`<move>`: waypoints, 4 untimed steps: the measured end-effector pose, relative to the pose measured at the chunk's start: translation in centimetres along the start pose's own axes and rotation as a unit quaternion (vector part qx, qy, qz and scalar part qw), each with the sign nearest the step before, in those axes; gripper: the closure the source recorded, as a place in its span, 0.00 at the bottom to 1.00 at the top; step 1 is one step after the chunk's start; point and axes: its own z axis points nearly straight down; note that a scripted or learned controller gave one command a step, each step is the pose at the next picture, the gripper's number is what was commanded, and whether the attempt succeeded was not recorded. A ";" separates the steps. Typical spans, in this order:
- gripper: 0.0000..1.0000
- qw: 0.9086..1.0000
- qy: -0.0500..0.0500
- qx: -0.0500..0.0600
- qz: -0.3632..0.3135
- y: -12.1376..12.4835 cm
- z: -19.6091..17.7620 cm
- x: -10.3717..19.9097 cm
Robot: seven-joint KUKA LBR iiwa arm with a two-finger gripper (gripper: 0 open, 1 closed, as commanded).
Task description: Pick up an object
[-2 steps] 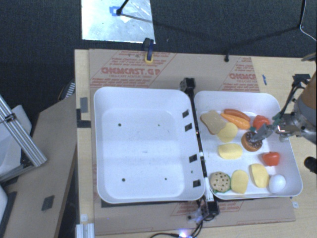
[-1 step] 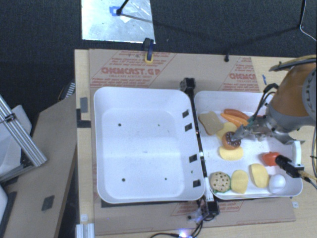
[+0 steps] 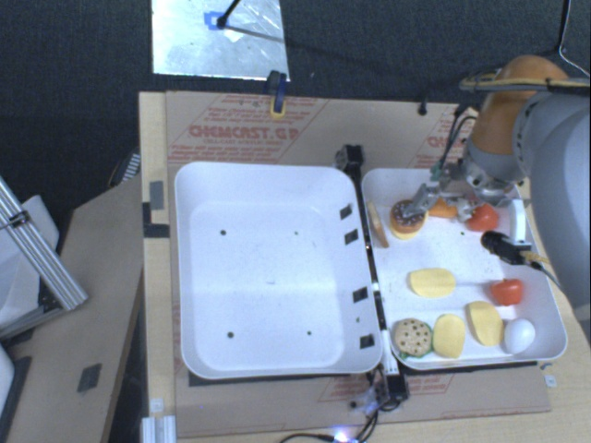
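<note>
a: tool point(image 3: 430, 197) is low in the right bin point(image 3: 459, 250), yes? apart or together?
b: can't tell from this angle. the round brown-and-yellow toy point(image 3: 406, 218) lies just beside its tip, on the side away from the arm.
a: what could go wrong?
b: an orange piece point(image 3: 444, 210) and a red piece point(image 3: 481, 217) crowd it on the arm side. i'd judge a close could catch two things at once, or nudge the round toy toward the bin wall and come up empty.
</note>
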 end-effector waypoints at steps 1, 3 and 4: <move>0.00 1.000 0.005 -0.008 -0.003 0.0 -4.7 -6.0; 0.00 1.000 0.000 -0.021 -0.010 -5.3 0.4 4.0; 0.00 1.000 0.006 -0.015 -0.005 -2.4 0.3 -4.4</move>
